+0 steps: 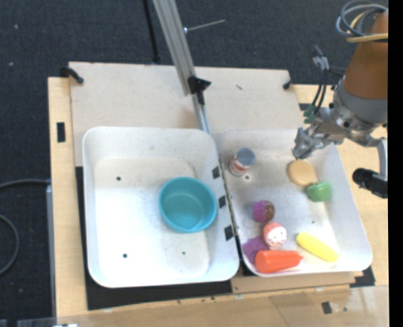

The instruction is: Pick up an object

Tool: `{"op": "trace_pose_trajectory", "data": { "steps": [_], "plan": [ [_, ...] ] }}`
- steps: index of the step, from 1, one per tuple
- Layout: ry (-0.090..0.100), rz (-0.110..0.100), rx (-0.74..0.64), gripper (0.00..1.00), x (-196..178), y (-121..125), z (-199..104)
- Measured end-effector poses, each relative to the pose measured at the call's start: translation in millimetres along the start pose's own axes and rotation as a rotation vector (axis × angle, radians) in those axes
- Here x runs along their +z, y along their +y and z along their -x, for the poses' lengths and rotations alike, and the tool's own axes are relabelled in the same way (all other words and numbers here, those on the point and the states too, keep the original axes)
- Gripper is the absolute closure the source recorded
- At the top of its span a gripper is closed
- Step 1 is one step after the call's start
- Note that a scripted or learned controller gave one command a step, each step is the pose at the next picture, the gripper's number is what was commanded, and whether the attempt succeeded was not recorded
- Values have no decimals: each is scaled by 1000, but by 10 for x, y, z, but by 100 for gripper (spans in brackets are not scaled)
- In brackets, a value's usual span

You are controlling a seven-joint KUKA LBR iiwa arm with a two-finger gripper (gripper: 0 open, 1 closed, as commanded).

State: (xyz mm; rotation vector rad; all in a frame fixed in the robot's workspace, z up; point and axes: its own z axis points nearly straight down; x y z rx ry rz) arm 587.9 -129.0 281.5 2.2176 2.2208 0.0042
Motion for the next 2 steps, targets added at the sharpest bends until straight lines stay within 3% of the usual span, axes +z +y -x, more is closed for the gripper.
{"op": "trace_pose_trajectory", "data": {
  "steps": [2],
  "plan": [
    [0, -4, -4, 100, 124, 17, -907]
  ]
}}
